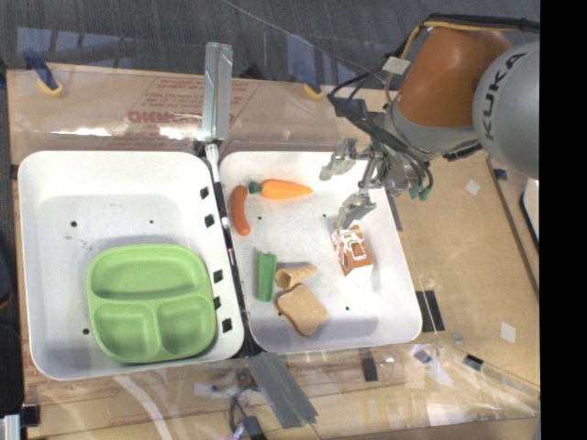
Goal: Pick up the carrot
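Bread slice [302, 310] nr front of right bin, carrot [285, 190] orange w/ green stem end, lying flat, gripper [347, 183] fingers apart, empty

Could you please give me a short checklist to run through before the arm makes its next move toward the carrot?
1. Carrot in view and uncovered, in the right bin: ok.
2. End effector holds nothing between its fingers: ok.
3. End effector lined up over the carrot: not ok, it sits off to the carrot's right.
4. Room around the carrot: not ok, the sausage lies close by its leafy end.
5. Path from end effector to carrot free of other items: ok.
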Robot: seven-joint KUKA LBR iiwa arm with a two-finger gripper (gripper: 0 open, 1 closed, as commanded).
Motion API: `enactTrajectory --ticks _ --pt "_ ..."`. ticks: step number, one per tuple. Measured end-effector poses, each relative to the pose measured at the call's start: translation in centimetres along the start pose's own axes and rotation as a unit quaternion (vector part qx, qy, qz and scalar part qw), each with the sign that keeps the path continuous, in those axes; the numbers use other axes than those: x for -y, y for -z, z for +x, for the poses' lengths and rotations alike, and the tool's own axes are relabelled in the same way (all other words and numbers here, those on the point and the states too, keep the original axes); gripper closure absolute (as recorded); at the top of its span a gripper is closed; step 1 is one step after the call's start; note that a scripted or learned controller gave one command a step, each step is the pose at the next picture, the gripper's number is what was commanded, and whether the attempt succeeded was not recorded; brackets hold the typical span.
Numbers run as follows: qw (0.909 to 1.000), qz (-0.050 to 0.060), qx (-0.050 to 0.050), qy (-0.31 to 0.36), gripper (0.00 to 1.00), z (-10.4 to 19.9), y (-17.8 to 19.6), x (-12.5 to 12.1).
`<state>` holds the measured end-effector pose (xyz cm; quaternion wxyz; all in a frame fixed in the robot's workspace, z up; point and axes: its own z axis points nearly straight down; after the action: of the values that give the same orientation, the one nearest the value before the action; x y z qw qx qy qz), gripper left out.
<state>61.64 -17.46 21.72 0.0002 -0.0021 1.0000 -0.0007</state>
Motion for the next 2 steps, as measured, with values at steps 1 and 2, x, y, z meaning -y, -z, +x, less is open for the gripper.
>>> enactTrajectory --ticks 1,2 --pt "0.9999 -0.002 -0.004 -0.014 0.0 -3.4 -12.7 -3.9" --pt "0.9999 0.0 0.003 -0.01 1.0 -3.9 -11.0 -3.9"
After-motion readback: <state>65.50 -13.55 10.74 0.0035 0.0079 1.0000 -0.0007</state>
